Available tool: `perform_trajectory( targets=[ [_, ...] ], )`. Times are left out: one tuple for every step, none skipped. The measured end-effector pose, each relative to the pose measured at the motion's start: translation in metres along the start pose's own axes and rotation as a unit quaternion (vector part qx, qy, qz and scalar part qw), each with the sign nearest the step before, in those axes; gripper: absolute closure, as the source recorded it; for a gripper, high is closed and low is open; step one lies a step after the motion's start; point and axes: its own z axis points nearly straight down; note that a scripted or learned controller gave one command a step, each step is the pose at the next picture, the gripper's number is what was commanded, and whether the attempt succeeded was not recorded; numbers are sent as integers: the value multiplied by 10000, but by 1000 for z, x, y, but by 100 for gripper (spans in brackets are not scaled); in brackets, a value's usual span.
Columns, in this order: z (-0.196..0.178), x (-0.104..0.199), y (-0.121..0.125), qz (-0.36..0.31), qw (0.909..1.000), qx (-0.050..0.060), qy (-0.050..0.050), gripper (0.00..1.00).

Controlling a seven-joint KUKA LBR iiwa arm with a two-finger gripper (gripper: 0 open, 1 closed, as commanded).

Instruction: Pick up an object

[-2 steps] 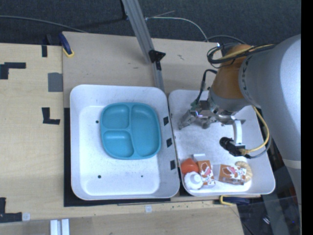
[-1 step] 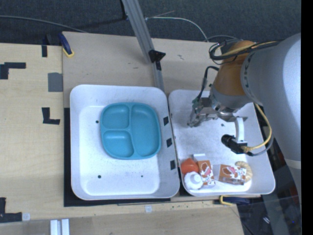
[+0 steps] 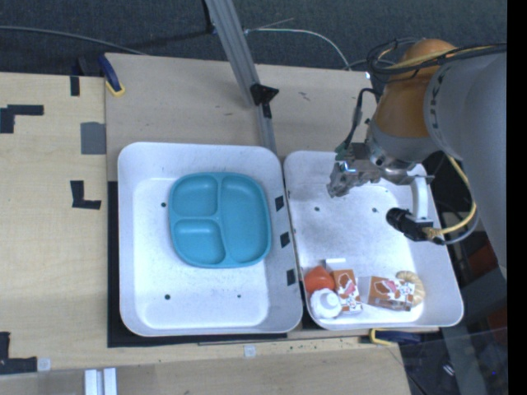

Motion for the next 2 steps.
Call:
perform_trajectory(
  targets=[
    [-61, 7, -2, -3, 10000, -3, 0, 100],
    [-114, 7, -1, -2, 10000, -1, -1, 100]
  ],
)
